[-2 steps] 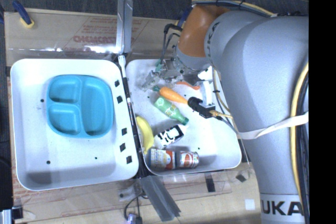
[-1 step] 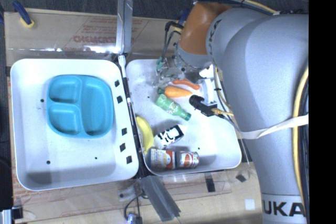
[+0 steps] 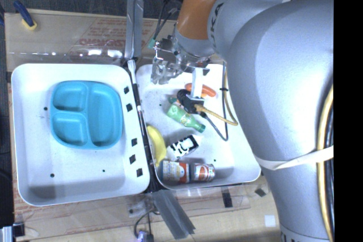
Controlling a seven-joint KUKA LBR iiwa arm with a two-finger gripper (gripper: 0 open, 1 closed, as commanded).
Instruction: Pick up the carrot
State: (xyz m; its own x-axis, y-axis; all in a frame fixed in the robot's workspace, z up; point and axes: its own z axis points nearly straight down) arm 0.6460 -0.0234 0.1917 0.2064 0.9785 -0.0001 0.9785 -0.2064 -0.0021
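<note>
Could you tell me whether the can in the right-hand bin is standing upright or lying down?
Lying down: the can rests on its side along the right bin's near wall.

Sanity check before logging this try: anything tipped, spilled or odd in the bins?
Nothing spilled. The can lies on its side at the right bin's near edge, and the green bottle lies flat mid-bin.

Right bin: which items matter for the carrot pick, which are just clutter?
Job:
- carrot, orange, mostly hidden behind the arm
- gripper, near the bin's far left corner, apart from the carrot

Clutter:
- green bottle
- banana
- can on its side
- black-and-white item
- blue divided tray in the left bin
</note>
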